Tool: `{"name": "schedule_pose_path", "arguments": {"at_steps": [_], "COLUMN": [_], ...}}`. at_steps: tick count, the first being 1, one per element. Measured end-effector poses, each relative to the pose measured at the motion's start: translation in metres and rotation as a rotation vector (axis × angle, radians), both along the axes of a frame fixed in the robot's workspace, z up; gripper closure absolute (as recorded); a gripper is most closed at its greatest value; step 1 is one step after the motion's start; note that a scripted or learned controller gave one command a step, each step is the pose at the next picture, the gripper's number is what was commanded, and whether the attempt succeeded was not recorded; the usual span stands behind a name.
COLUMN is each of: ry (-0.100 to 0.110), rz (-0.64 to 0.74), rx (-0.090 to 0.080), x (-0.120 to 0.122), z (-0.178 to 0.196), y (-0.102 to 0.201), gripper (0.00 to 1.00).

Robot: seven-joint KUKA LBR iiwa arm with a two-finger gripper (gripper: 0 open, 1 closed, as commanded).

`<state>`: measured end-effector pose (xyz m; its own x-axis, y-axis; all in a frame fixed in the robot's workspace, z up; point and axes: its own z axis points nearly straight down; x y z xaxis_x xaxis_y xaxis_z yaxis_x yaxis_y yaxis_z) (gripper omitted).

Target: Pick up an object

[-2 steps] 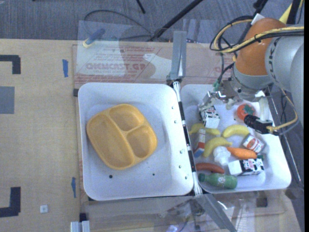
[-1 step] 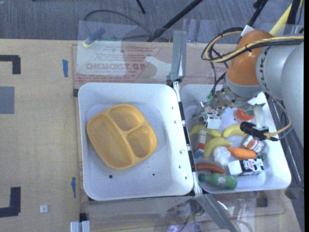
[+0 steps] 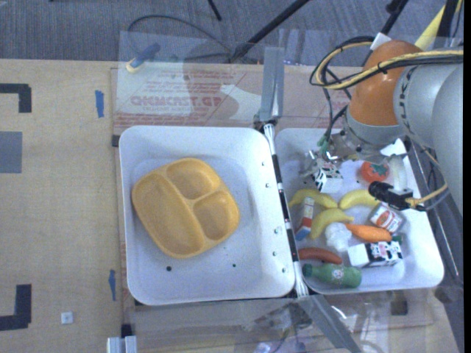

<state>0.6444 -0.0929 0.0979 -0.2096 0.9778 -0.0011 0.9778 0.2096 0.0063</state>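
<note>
Nearest the camera, along the front wall of the right-hand shallow white bin [image 3: 430, 271], lies a green plastic toy bottle with a white label [image 3: 333, 274], on its side, and just behind it a red sausage-shaped toy [image 3: 319, 254]; either would serve as the object to pick, though neither is in the gripper's reach as it stands. The two-finger gripper [image 3: 324, 157] hangs low over the far left part of this bin, just above a small black-and-white patterned cube [image 3: 324, 176], which I judge to be the likeliest target, since the tool is lined up almost over it. Whether the gripper is spread or closed I cannot tell; its metal parts blur into the clutter, and nothing can be seen caught in it. Outward from the cube lie yellow toy bananas [image 3: 324, 213], another yellow banana [image 3: 358, 197], an orange toy carrot [image 3: 370, 233], a white crumpled lump [image 3: 336, 233], a black-and-white printed carton [image 3: 385, 251] and a small red-and-white can [image 3: 385, 217]. These are packed close, many touching, so a descent risks nudging neighbours or closing on two at once. The grey arm with its orange band [image 3: 383, 87] leans in from the right, its cables [image 3: 403, 194] draped over the far right side of the bin, hiding part of a red-orange toy [image 3: 373, 172]. The left-hand white bin [image 3: 140, 271] holds a yellow three-compartment plastic plate [image 3: 184, 206], well apart from the work.
</note>
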Motion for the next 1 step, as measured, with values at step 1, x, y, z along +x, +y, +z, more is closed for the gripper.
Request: {"name": "schedule_pose_path", "arguments": {"at_steps": [1], "ry": [0.007], "rz": [-0.093], "rx": [0.001], "x": [-0.0642], "z": [0.0964], "y": [0.0322], "gripper": [1.0]}}
